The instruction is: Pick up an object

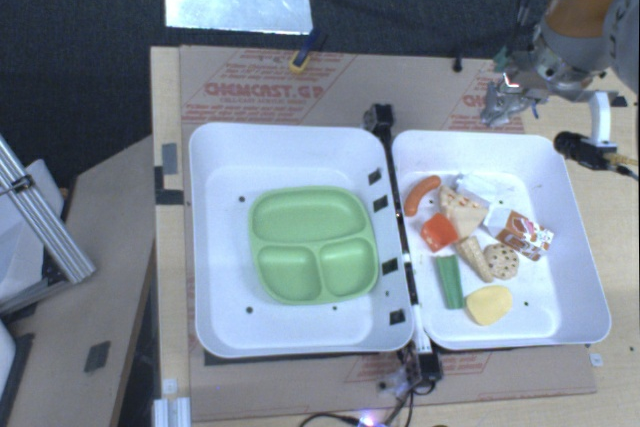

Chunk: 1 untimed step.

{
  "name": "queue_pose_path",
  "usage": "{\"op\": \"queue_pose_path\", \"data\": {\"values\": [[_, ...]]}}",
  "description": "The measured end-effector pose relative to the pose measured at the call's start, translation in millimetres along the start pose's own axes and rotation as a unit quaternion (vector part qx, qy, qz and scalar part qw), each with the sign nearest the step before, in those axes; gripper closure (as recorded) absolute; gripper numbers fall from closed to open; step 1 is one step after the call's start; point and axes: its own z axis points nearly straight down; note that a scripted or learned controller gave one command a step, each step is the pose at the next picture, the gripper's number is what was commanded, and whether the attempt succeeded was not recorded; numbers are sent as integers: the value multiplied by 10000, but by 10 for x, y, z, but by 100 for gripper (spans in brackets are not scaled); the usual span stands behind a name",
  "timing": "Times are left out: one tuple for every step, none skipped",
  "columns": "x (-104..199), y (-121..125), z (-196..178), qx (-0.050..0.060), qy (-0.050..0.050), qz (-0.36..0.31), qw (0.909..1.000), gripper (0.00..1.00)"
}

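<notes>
The gripper sits in the upper right of the frame, over the cardboard-covered worktop just beyond the far rim of the right bin, and nothing is between it and the surface that could count as a held thing; whether it is released or clenched I cannot tell, since it is small and blurred at this angle. Every candidate for picking lies below and a little to the left of it in the frame, clustered in the middle of the right bin: a red sausage angled from lower left to upper right, a wedge of bread just beside it, a red-orange block touching the wedge's lower edge, a green stick with its long axis running nearly straight up and down the frame, a round biscuit, a printed packet toward the right, and a yellow piece nearest the bottom rim. The sausage and bread wedge look nearest, so the coming move is probably a reach down-frame and across the rim. The left bin holds a green divided tray, well apart from the arm.
</notes>
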Motion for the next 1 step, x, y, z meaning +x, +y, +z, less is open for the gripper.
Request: {"op": "queue_pose_path", "data": {"values": [[153, -476, 103, 40, 6, 23, 10000, 100]]}}
